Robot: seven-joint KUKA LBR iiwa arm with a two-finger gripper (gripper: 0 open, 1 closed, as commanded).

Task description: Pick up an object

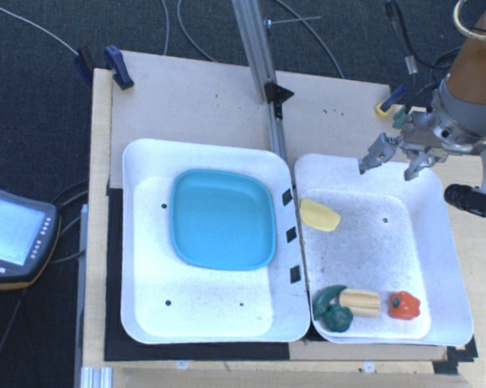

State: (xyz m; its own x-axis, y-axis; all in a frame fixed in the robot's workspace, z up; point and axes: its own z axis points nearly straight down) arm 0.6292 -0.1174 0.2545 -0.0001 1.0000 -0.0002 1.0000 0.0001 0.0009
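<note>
My gripper [391,164] hangs over the far rim of the right bin [449,249], open, with nothing between its fingers. In that bin a yellow piece [319,215] lies near the left wall. Along the near wall sit a green pepper [333,307], a tan cylinder [360,302] and a red pepper [403,305], close together. All of them lie well below and nearer the camera than the gripper.
The left bin [139,222] holds a blue square plate [223,219]. A slanted metal pole [257,38] runs down between the bins. A teach pendant [7,236] lies off the bench at left. Cables cross the dark floor behind.
</note>
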